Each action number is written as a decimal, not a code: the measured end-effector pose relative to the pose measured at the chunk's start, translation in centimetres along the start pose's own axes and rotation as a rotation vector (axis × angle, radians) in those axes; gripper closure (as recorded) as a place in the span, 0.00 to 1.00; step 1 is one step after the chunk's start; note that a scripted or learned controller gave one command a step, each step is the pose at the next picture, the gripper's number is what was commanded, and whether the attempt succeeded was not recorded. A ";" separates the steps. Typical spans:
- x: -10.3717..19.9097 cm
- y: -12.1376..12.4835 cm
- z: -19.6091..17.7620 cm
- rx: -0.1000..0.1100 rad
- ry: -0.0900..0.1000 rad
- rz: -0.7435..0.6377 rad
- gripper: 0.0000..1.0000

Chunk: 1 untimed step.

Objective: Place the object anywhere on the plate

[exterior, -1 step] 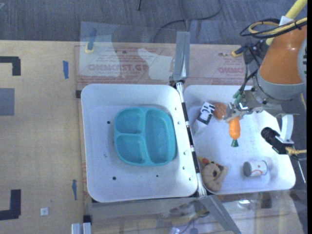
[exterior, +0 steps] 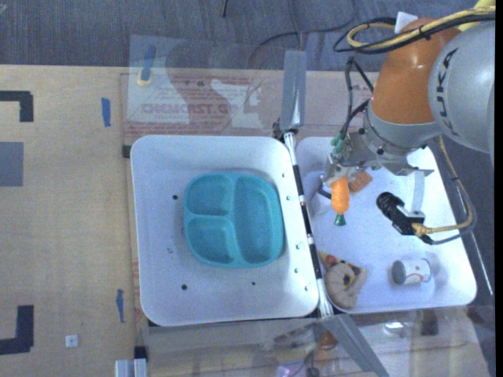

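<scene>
A teal plate (exterior: 233, 218) with three compartments lies in the middle of the left bin (exterior: 157, 171). My gripper (exterior: 339, 180) hangs over the left part of the right bin (exterior: 448, 281), close to the divider between the bins. It is shut on the top of a small orange carrot (exterior: 339, 200), which hangs upright with its green tip pointing down. The carrot is to the right of the plate, apart from it.
In the right bin lie a brown piece (exterior: 361, 182) just beside the gripper, a round tan pastry (exterior: 344, 281) at the front left and a small white and grey cup (exterior: 410, 271) on its side. A black cable part (exterior: 395, 211) hangs from the arm.
</scene>
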State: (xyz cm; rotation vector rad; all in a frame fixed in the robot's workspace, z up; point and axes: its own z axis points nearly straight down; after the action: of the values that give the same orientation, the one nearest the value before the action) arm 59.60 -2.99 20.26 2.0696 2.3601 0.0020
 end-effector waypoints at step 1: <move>6.2 2.6 1.8 -0.001 0.000 -0.130 1.00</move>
State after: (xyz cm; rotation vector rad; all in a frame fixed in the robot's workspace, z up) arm 61.39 3.45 18.50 1.9116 2.4894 0.0027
